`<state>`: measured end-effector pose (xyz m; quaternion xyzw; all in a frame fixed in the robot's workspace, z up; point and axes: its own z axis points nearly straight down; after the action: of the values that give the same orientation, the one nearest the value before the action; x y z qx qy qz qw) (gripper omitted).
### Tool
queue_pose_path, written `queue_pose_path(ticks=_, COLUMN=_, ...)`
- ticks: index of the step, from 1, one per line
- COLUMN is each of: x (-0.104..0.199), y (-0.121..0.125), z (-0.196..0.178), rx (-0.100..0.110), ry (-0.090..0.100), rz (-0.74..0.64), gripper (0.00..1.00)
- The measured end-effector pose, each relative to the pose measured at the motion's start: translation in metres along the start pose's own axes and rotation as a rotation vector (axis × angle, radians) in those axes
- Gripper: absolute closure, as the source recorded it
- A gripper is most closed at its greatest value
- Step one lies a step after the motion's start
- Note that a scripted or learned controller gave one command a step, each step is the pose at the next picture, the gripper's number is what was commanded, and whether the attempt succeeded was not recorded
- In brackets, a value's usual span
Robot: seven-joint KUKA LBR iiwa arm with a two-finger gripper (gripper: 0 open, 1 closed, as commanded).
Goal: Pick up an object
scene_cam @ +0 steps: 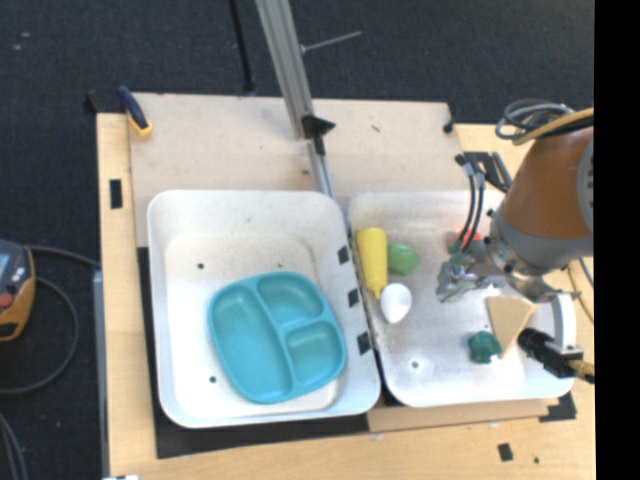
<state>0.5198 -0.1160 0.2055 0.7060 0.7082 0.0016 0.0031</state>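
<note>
The right bin (pixel 430 388) holds several small objects. A yellow cylinder (pixel 372 258) lies along its left wall, with a green ball (pixel 403 259) touching its right side and a white egg-shaped piece (pixel 395 302) just below them. A small dark green object (pixel 484 347) sits toward the front right, beside a tan wedge (pixel 507 319). My gripper (pixel 452 284) hangs over the middle of the right bin, to the right of the egg and above-left of the dark green object. I see nothing held in it.
A teal divided plate (pixel 277 335) lies in the left bin (pixel 180 228). A grey metal post (pixel 290 68) rises from the bench behind the two bins. The arm's orange band (pixel 555 183) looms over the right bin's right side.
</note>
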Motion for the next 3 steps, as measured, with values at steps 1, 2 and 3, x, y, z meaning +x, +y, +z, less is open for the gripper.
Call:
queue_pose_path(ticks=1, x=-0.009, y=-0.001, z=-0.047, rx=-0.001, ry=-0.001, rz=0.000, gripper=1.00)
queue_pose_path(ticks=2, x=0.030, y=0.026, z=-0.054, rx=0.003, ry=0.002, rz=-0.004, gripper=1.00)
queue_pose_path(ticks=3, x=0.064, y=0.055, z=-0.052, rx=0.004, ry=0.002, rz=-0.003, gripper=1.00)
